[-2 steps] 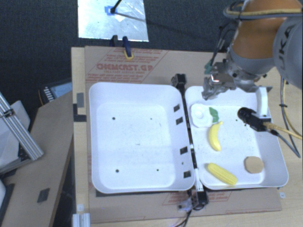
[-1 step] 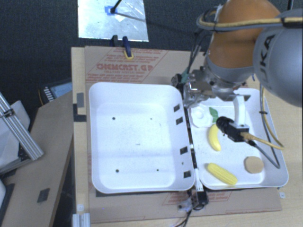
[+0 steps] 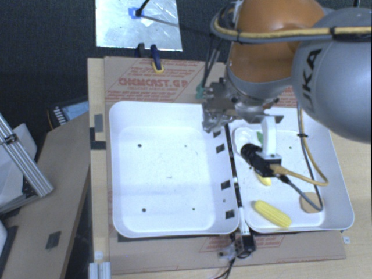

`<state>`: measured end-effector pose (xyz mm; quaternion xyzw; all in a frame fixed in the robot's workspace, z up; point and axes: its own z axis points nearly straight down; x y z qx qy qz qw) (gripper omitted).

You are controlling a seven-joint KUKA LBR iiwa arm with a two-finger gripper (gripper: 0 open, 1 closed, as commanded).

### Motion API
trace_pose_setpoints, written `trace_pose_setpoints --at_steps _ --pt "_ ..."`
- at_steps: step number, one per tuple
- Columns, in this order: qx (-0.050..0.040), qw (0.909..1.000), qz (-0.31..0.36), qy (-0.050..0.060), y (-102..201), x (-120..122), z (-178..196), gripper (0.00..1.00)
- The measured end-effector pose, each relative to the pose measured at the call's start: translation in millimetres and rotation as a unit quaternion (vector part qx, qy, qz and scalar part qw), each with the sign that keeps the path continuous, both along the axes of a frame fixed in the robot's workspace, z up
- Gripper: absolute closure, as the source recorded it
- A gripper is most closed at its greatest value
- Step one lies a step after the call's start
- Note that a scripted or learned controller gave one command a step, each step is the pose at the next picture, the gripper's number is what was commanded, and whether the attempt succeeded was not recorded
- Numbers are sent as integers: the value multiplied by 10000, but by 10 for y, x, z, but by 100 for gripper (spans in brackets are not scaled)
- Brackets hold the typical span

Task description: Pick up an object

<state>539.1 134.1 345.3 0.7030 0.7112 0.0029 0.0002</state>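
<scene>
The tool (image 3: 213,121), a cluster of grey metal below the arm's orange band, hangs over the far end of the black-tabbed seam where the two bins meet. That puts it at the far left corner of the right shallow white plastic bin (image 3: 340,205). Its own bulk covers its tips from this angle, so I cannot tell whether it is wide or narrow, and nothing shows held in it.

The yellow cob-shaped plastic piece (image 3: 271,213) is long with rounded ends. Its matt surface is ridged in bumpy rows like an ear of corn. It lies flat on the floor of the right bin close to the near rim, set at a slant, just right of the seam. It is well apart from the tool, at the opposite end of that bin.

Between the cob-shaped piece and the tool lies a small yellow lump (image 3: 265,181), partly covered. Nearer the tool there is a small green scrap (image 3: 259,136). A flat tan rounded shape (image 3: 310,205) lies near the cob-shaped piece, on its right.

The left shallow white plastic bin (image 3: 125,156) is smooth and glossy with rounded corners and a few dark specks on its floor. Both bins sit on a brown cardboard sheet (image 3: 145,80) with red lettering, which lies on the pale tabletop (image 3: 67,173).
</scene>
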Motion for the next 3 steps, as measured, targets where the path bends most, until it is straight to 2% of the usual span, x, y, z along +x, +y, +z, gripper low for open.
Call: trace_pose_setpoints --at_steps 1,2,3 --pt "-30 9999 -107 -17 -1180 -332 460 100" --pt "1 10000 1 -18 -394 -528 1023 100" --pt "-15 10000 -27 10 -270 -522 814 100"
